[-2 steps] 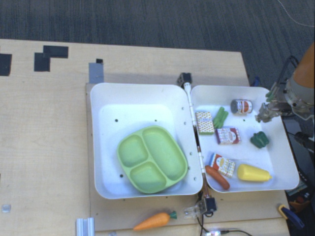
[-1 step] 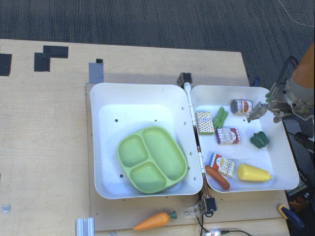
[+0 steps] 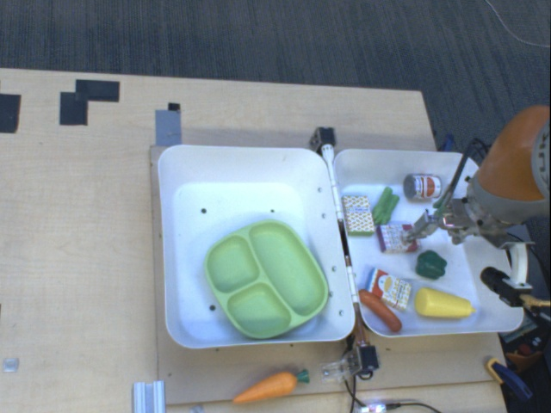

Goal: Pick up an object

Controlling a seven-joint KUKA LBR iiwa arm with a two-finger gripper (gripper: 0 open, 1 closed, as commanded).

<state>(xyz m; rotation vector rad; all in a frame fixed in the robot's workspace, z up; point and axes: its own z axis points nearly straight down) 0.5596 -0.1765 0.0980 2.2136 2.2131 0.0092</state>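
Note:
The right bin (image 3: 482, 231) holds several small items. At the back are a can (image 3: 422, 186), a green pea pod (image 3: 385, 205) and a patterned box (image 3: 357, 213). A small purple-and-red packet (image 3: 396, 237) sits mid-bin and a dark green pepper (image 3: 430, 265) just in front of it. Along the front lie a yellow piece (image 3: 443, 304), a little carton (image 3: 392, 289) and a red sausage (image 3: 380, 311). My gripper (image 3: 428, 224) reaches in from the right, low over the bin. Its tip is beside the packet's right edge and just behind the pepper.
The left bin (image 3: 181, 231) holds a light green divided plate (image 3: 265, 278). A toy carrot (image 3: 269, 388) lies on the bench in front of the bins. A ridge (image 3: 338, 231) separates the two bins. The arm's orange band (image 3: 516, 162) hangs over the right bin's far edge.

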